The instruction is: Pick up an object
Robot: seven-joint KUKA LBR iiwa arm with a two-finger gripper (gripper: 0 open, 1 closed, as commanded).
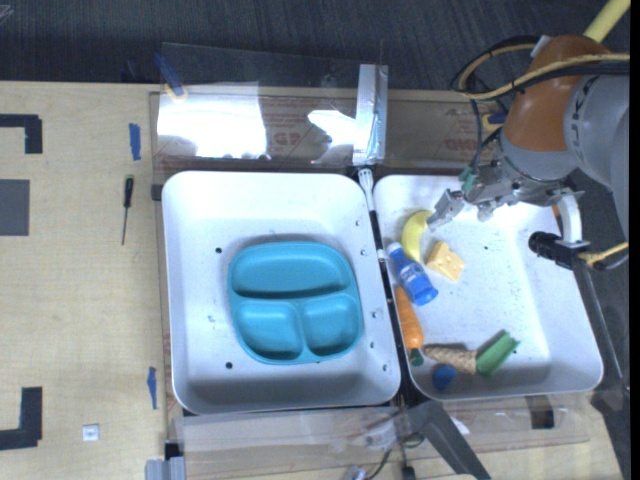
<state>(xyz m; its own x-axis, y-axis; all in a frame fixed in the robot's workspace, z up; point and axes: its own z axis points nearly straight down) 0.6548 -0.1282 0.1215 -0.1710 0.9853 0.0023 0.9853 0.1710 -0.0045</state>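
The right bin (pixel 540 308) holds several small items along its left side. A yellow banana (pixel 415 231) lies at the upper left, with a pale yellow block (pixel 446 262) just right of it. Below them are a blue bottle (pixel 413 277) and an orange carrot (pixel 408 323). Near the front lie a brown cone (pixel 445 353), a green piece (pixel 495 353) and a small blue piece (pixel 443 375). My gripper (pixel 465 206) hangs over the bin's back left part, just up and right of the banana. It is open, with nothing between its fingers.
The left bin (pixel 190 228) contains a blue divided tray (pixel 295 298). A metal divider (pixel 370 118) stands behind the wall shared by the bins. Cables and the arm's grey body (pixel 590 118) sit over the right bin's back right corner.
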